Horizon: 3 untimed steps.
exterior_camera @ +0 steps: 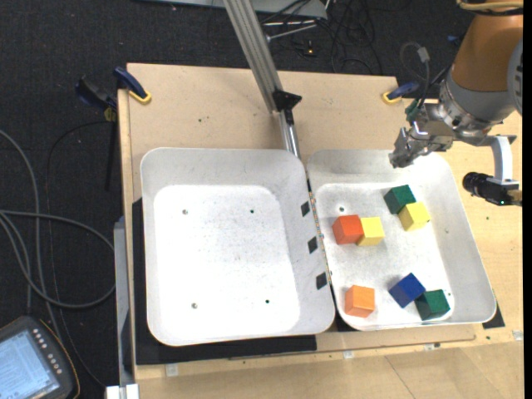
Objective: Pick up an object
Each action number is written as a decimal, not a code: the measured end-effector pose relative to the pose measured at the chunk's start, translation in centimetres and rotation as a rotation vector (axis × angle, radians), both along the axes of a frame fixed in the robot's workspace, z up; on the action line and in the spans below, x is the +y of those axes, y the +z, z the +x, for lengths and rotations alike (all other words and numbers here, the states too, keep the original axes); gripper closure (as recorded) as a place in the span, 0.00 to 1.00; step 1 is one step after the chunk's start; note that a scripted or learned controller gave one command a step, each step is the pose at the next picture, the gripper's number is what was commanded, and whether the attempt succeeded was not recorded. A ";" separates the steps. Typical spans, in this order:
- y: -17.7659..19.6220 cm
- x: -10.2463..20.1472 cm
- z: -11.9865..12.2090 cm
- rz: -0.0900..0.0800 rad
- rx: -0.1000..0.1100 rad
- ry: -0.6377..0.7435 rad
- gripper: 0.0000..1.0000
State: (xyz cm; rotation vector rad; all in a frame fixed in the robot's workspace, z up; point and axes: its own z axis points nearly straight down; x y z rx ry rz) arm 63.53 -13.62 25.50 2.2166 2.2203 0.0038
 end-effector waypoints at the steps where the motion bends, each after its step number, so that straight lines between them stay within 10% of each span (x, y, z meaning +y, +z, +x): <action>1: 0.2 6.0 -1.5 0.003 0.006 0.006 1.00; 3: -1.0 17.3 -3.8 0.003 0.007 0.007 1.00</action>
